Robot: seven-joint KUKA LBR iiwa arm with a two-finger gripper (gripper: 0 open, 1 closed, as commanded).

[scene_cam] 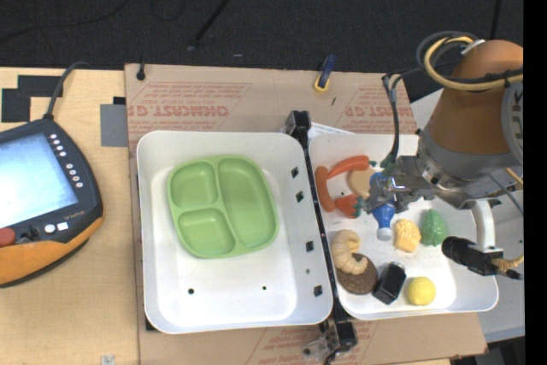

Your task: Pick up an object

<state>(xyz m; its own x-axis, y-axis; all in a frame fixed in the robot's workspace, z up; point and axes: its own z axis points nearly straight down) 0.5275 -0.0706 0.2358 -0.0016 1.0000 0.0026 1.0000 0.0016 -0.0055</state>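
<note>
Gripper [386, 186] hovered low over the right bin [479, 299].
Blue toy [384, 216] lay just beneath the jaws; whether they gripped it, I couldn't tell.

Stuff you can't really make out here

The arm [475, 120] is cut off by the right edge and covers the right bin's [479, 297] far corner. The pendant [38, 197], well left of that bin, is cropped by the left edge. Cups above the corn [407, 235] are half hidden.
</note>
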